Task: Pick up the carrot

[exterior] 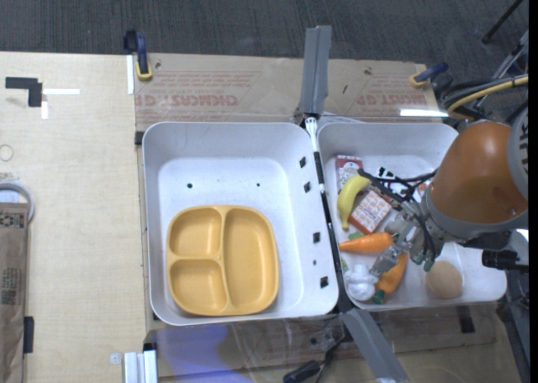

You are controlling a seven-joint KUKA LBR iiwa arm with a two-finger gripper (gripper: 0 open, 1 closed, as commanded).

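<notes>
An orange carrot [365, 243] lies roughly level across the middle of the right bin [492, 291]. A second orange carrot-like piece [392, 275] slants down just below it. My gripper [409, 238] hangs low over the bin, right at the thick right end of the level carrot and above the slanted piece. The arm's orange band [479, 175] looms over the bin's right side and hides what lies under it. Nothing shows clearly lifted off the bin floor.
In the right bin a yellow banana [350, 194] and a red-and-white packet [369, 210] lie above the carrot, a white object [360, 280] sits at the front, and a beige egg-shaped thing [444, 280] lies at front right. The left bin [218, 154] holds a yellow divided plate [223, 259].
</notes>
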